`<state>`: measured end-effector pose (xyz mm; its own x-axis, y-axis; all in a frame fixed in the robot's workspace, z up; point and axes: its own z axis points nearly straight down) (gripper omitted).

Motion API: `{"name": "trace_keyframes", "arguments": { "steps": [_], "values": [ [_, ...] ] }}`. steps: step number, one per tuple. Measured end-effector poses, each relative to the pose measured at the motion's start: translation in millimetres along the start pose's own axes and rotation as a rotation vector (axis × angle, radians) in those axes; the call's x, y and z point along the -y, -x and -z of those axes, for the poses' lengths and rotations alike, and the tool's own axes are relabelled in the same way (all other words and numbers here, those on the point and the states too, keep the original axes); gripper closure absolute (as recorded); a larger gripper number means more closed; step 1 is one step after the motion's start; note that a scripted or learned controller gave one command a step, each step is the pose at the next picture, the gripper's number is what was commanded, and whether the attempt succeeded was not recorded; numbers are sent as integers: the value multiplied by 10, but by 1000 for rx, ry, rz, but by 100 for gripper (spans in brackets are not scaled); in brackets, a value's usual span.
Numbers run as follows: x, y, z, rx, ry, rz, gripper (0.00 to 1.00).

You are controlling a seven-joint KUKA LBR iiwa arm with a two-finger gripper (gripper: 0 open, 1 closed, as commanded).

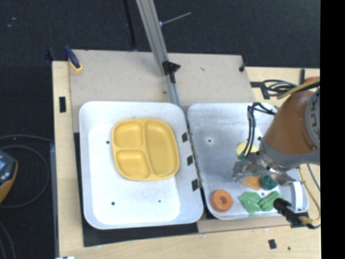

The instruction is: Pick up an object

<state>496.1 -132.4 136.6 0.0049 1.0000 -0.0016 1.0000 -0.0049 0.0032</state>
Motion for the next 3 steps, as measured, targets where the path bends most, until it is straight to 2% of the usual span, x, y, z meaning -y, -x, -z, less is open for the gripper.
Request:
{"name": "trace_keyframes", "arguments": {
  "steps": [1, 2, 3],
  "values": [
    [-77, 56, 619, 1, 5, 7, 100],
    [-32, 105, 1085, 1, 4, 8, 100],
    [-45, 117, 1303, 0, 1, 9, 100]
  ]
}}
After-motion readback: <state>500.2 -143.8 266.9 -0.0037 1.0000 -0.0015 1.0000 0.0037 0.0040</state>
